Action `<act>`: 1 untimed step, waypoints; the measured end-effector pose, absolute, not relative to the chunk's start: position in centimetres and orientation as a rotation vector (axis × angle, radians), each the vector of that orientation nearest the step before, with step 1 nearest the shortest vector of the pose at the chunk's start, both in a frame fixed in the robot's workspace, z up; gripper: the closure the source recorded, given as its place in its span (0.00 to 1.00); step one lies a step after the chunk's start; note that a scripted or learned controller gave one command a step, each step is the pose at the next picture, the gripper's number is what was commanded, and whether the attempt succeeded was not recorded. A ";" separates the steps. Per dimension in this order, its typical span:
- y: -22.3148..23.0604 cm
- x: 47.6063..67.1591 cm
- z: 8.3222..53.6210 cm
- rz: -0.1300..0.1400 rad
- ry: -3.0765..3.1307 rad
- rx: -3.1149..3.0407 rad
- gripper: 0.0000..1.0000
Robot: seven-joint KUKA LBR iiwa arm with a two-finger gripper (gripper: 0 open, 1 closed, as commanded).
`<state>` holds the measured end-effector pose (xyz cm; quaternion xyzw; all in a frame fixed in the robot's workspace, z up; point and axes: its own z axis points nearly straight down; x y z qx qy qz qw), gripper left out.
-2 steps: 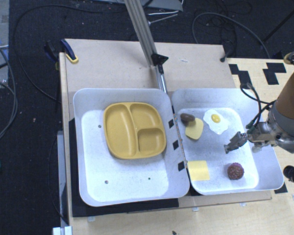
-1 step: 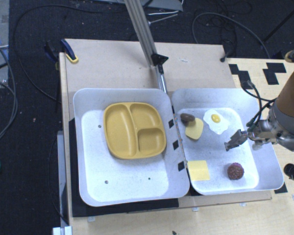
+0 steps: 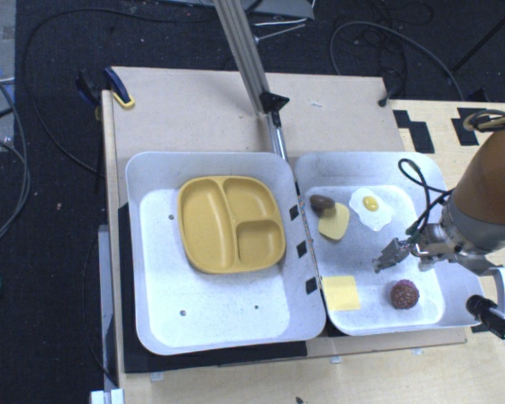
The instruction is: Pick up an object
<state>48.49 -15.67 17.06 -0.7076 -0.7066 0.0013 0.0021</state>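
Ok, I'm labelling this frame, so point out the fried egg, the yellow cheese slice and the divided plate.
fried egg point(image 3: 371, 209), camera view, on its yolk.
yellow cheese slice point(image 3: 341, 293), camera view, on its flat middle.
divided plate point(image 3: 204, 225), camera view, on its large left compartment.

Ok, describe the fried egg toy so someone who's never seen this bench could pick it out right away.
Start at the right-hand white bin, the one without the yellow divided plate. Near its far wall lies the fried egg, flat and white, beside a pale yellow piece. It alone has a white body with a round yellow yolk in the middle.
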 end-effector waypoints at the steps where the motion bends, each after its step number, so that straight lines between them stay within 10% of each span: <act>1: -15.0 47.8 11.1 0.004 -2.216 -2.218 0.00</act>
